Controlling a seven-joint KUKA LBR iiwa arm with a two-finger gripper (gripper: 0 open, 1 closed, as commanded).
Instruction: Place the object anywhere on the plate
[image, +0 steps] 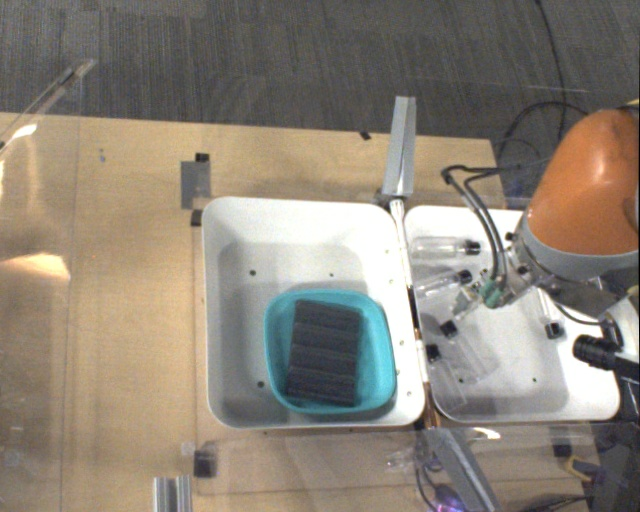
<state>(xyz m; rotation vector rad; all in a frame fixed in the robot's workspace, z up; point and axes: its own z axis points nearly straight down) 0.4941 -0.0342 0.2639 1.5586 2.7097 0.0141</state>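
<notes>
Left bin and right bin sit side by side on the wooden bench, touching along their shared edge. A grey metal bar lies on the bench at the far end of that shared edge.

The plate (teal, squarish with rounded corners and a raised rim) sits in the left bin, toward its near edge and closer to the right wall than the left. The object, a dark grey block with ridges across it, lies flat on the plate, roughly in the middle, long side running from the far edge to the near edge. It is fully inside the rim, with teal showing on all sides.

The arm comes in from the right, its orange band over the far right corner of the right bin, with black cables looping off it. The gripper is over the right bin, near its left wall and toward the far half, well apart from the plate and the block. Nothing is seen held in it. Open or closed: cannot tell (that end is small and blurred, with some clear see-through bits around it that I can't make out).
</notes>
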